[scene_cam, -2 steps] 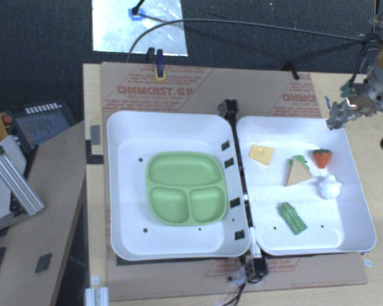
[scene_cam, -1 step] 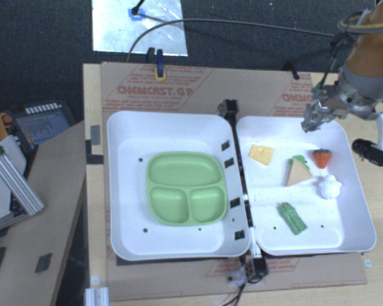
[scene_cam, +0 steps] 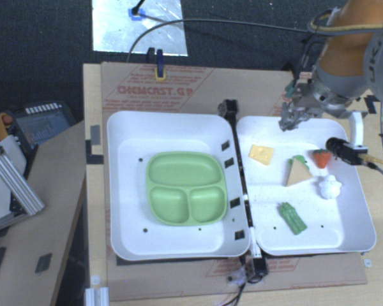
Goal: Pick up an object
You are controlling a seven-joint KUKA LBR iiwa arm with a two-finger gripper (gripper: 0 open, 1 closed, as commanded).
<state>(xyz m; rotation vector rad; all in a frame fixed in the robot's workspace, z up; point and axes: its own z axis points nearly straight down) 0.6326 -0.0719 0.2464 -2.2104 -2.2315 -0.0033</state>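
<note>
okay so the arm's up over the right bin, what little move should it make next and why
Probably lower toward the cheese. The gripper hangs over the far edge of the right bin, carrying nothing, and that yellow block is the closest item, lying apart from the other pieces, so it looks easiest to reach.

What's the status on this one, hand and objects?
Hand above right bin's back edge, nothing held. Cheese wedge nearest, untouched. Path clear.

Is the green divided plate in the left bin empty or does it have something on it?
Empty. The green divided plate lies flat in the left bin, and all three of its compartments show bare green, with no item in them.
</note>
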